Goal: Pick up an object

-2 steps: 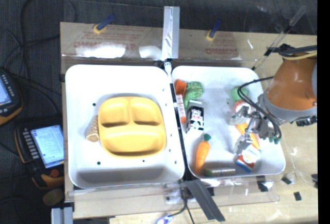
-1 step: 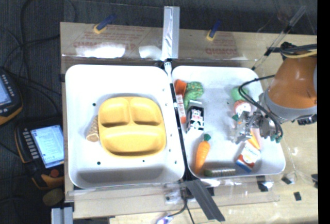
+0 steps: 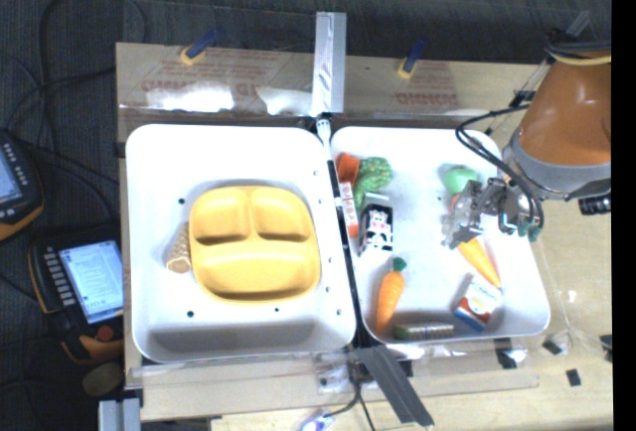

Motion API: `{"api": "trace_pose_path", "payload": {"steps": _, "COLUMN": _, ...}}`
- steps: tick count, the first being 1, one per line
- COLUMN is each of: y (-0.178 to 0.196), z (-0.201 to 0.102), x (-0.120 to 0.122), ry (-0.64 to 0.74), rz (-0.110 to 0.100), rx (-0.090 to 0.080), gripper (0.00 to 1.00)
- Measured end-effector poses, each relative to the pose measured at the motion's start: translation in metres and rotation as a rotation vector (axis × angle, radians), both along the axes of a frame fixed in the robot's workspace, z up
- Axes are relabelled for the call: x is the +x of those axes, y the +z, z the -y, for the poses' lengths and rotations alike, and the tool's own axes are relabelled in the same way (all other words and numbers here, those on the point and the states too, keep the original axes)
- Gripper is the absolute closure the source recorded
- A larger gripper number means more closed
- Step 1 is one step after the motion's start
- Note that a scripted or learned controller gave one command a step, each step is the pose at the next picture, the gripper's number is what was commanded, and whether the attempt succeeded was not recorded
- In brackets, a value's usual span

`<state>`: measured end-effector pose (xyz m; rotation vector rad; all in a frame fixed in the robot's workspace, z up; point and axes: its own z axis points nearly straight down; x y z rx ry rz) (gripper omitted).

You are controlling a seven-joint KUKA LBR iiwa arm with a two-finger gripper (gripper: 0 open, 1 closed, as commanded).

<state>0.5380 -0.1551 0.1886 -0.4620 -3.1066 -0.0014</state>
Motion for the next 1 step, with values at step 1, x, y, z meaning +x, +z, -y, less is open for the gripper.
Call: {"api": "trace_pose_path", "payload": {"steps": 1, "y": -0.0001, "z": 0.0, "x": -0.0001, "ry": 0.0, "rz": 0.0, "rx": 0.0, "gripper": 0.0}}
